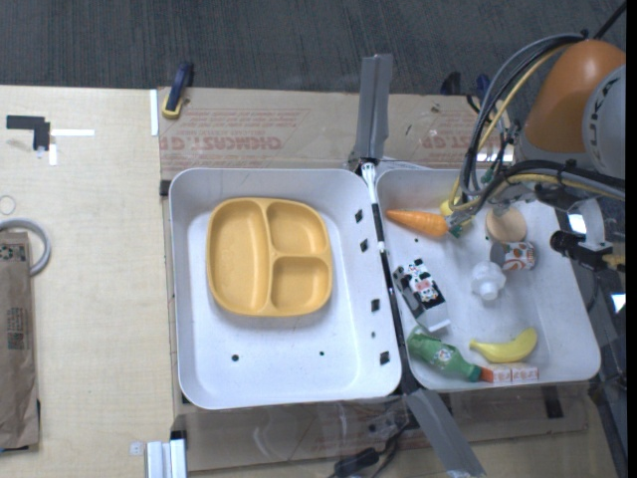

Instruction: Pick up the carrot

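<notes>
The carrot (pixel 419 223) is lying in the right bin (pixel 577 361), upper left, its leafy end disappearing under cables (pixel 488 157). The tool is sitting hidden at right, state impossible to tell.

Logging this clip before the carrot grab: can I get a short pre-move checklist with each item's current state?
1. Carrot visible in the right bin, near its upper left corner: ok.
2. Carrot's top uncovered: ok.
3. Room around it: leafy end sits beside the arm's cables: not ok.
4. Carton and bottle lie apart from the carrot: ok.
5. Gripper position over the carrot: cannot tell.
6. Yellow plate sits in the left bin, out of the way: ok.
</notes>
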Controlling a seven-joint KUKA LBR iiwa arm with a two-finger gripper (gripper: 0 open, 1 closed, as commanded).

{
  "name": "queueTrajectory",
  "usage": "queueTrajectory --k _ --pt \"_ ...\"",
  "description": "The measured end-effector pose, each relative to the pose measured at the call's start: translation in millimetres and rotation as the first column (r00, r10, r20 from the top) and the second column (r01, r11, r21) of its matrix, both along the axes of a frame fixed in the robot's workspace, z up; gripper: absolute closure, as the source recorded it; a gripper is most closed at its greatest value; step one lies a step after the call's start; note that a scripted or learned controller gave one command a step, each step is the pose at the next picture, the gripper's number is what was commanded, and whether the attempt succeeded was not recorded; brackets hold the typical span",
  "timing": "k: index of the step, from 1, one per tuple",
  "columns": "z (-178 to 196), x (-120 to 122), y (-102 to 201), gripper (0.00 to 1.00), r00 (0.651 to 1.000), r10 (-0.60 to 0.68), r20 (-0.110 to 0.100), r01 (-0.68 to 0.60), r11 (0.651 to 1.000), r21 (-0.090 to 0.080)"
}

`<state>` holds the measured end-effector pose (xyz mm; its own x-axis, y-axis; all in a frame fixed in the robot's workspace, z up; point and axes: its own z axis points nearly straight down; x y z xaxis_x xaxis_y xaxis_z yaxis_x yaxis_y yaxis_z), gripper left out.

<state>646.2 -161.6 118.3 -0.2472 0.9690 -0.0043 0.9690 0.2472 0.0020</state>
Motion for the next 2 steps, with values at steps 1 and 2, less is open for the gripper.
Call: queueTrajectory --k 1,2 --pt "-26.9 -31.1 53.0 0.0 0.994 0.11 -0.003 -0.11 0.994 0.002" --pt "7.9 10.9 47.1 0.0 0.991 0.136 0.0 -0.136 0.991 0.001"
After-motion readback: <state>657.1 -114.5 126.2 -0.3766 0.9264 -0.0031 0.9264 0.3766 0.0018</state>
